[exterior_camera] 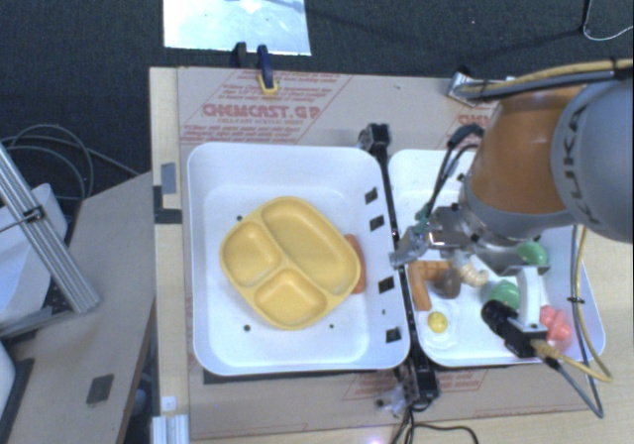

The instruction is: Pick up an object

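arm [555, 165] covered most of right bin [416, 169], cut off by frame at 3 o'clock | gripper [443, 246] fingers hidden under wrist | orange piece [355, 264] half tucked behind yellow tray [289, 261] at its 3 o'clock | small toys [515, 298] at 5 o'clock too cluttered to identify

I see arm [555, 155] coming in from right, big and grey, orange band above wrist. Wrist bends down low. Gripper [448, 259] hangs under it, pointing down and left. Arm's own body blocks my look at its tip.
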